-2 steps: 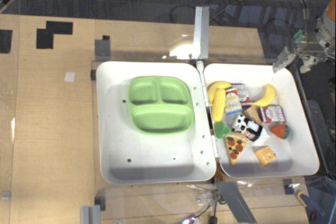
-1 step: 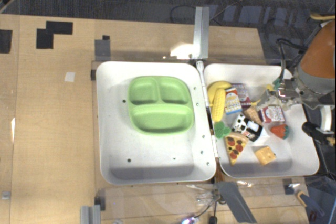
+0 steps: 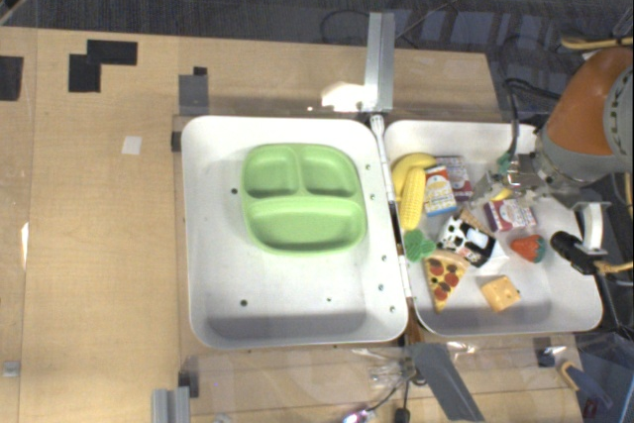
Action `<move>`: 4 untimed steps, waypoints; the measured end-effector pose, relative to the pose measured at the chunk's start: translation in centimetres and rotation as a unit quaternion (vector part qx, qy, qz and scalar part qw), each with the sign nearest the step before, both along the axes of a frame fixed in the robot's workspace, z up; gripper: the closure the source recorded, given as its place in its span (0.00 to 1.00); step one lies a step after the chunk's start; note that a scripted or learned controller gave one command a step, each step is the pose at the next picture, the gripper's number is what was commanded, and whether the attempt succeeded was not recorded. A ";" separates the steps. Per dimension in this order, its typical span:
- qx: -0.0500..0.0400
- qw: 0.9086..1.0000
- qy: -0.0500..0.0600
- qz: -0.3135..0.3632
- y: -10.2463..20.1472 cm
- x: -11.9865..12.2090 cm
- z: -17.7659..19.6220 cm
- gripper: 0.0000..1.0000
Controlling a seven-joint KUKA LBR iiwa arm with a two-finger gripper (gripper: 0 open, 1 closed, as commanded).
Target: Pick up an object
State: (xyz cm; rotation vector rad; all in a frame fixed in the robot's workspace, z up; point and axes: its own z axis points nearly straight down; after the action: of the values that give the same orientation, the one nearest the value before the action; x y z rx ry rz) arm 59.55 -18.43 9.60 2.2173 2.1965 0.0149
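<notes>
The right bin holds a heap of toy food. A yellow banana and a corn cob lie along its left wall. Beside them are a small printed box, a black-and-white cow-patterned piece, a pizza slice, a cheese cracker, a red strawberry-like piece and a green leafy piece. My gripper hangs low over the bin's upper right part, just above a pink-and-white packet. The grey arm and its orange band rise behind it.
The left bin carries a green divided plate. A metal post stands at the back between the bins. Black cables run over the bench's far right. Light wooden bench stretches to the left.
</notes>
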 end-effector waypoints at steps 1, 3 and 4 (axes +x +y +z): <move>-0.001 1.000 -0.006 0.001 0.1 0.4 1.5 1.00; -0.001 1.000 -0.009 0.002 0.2 0.6 2.7 0.00; -0.001 1.000 -0.001 0.010 2.2 3.0 0.4 0.00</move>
State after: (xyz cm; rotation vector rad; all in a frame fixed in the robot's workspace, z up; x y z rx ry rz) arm 62.52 -16.22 9.95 2.1929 2.2171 0.0167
